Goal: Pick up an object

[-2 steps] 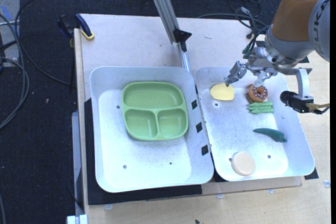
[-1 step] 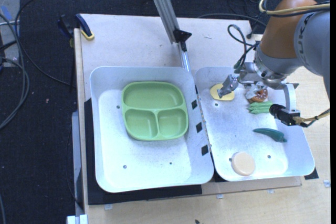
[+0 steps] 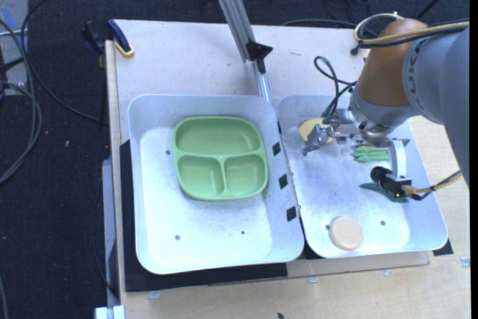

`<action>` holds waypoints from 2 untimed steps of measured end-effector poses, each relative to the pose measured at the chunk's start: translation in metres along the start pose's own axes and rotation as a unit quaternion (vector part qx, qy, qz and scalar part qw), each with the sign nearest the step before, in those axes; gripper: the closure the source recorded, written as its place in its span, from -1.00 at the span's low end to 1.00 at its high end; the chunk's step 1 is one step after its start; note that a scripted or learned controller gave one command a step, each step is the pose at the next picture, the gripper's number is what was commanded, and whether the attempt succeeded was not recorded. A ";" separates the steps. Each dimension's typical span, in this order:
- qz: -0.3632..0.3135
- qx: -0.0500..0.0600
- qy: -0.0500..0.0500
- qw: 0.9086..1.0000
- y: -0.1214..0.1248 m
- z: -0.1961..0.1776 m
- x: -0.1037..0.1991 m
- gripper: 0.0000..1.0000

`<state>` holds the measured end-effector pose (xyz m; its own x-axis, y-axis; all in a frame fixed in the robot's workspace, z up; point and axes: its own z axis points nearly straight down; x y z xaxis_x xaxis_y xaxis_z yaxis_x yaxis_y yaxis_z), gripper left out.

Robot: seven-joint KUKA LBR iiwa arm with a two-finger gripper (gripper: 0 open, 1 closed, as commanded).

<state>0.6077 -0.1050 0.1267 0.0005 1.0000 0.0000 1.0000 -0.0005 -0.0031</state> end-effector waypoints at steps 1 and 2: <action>0.000 -0.001 0.000 1.000 0.000 0.036 0.000 -1.00; 0.000 -0.003 -0.001 1.000 0.001 0.023 0.000 1.00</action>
<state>0.6088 -0.1050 0.1034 0.0010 1.0000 -0.0022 1.0000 -0.0010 0.0030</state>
